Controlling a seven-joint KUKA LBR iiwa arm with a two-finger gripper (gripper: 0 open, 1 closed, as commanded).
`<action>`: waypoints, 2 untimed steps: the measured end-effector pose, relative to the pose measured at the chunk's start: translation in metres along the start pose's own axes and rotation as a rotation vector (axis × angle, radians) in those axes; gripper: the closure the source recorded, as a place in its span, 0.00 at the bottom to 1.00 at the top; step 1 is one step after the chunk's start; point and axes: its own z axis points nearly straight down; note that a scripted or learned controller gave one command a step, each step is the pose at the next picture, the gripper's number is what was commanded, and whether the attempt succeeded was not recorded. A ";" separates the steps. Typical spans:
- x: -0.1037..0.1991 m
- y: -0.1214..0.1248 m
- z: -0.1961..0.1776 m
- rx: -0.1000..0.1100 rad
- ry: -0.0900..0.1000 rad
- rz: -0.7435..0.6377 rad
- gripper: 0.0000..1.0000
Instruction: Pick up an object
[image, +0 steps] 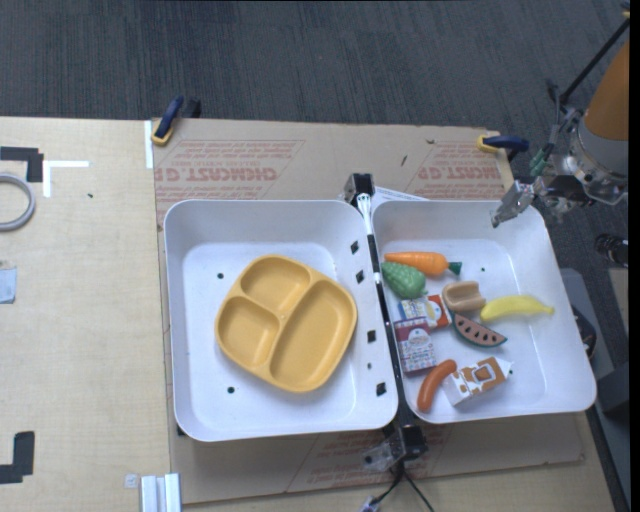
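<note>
The two-finger pincer (510, 205) hangs over the far right corner of the right-hand shallow white bin (560, 395), its slim fingers pointing down and left; whether they are parted or closed I cannot tell, and nothing shows between them. The grey arm with its orange band (606, 105) reaches in from the right edge.

Below and to the left of the pincer, well apart from it, the toys lie in a cluster: an orange plastic carrot (420, 263) touching a green leafy vegetable (404, 281), a brown bun-shaped piece (463, 296), a yellow banana (516, 308), a watermelon slice (476, 331), two small printed cartons (415, 335), a red sausage (434, 385) and a white-and-orange carton (478, 380). The left-hand bin (190, 300) holds a yellow three-compartment plate (287, 322).

This looks like the approach step, with no object yet chosen. The next move calls for travelling inward over one toy, likely the banana, which lies fairly free, then descending with fingers astride it.
</note>
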 end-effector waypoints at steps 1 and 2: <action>0.000 0.001 -0.010 0.000 -0.001 -0.003 1.00; 0.030 -0.048 -0.126 -0.003 -0.002 -0.271 1.00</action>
